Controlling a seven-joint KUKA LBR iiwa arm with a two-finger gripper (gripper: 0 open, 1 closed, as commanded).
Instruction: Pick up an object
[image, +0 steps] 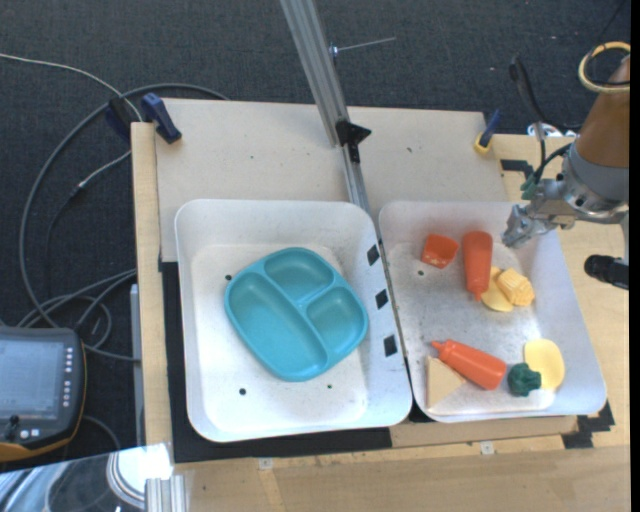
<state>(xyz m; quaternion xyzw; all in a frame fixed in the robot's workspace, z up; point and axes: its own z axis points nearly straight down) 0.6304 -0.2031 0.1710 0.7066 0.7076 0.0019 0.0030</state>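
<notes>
Your grey two-finger gripper (519, 228) hangs at the right white bin's (577, 300) upper right rim, above the red plastic cylinder (477, 261) and yellow corn piece (510, 290); whether it is wide or narrow, you cannot tell. Those two touch, so a descent risks nudging both. Open floor lies mid-bin, left of them

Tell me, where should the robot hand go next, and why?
Probably a short move left and down toward the orange sausage. The gripper hovers at the right bin's upper right edge, holding nothing, and that toy is the closest one, lying just left of it.
</notes>
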